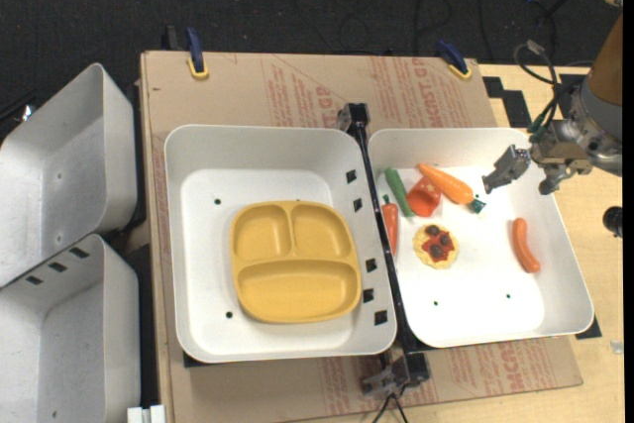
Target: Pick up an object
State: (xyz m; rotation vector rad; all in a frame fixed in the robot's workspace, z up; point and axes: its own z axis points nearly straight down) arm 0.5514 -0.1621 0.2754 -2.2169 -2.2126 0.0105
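right now the gripper (526, 169) hangs over the upper right part of the right bin (565, 312) with its 2 fingers spread apart and nothing between them. just left of the jaws lies an orange carrot (445, 183), touching a red pepper (423, 200) and close to a green vegetable (397, 187). below the jaws, near the bin's right wall, lies a sausage (525, 245); below and to their left sits a small round tart with dark berries (437, 246). well left of the jaws, the left bin (188, 213) holds a yellow divided plate (294, 262).
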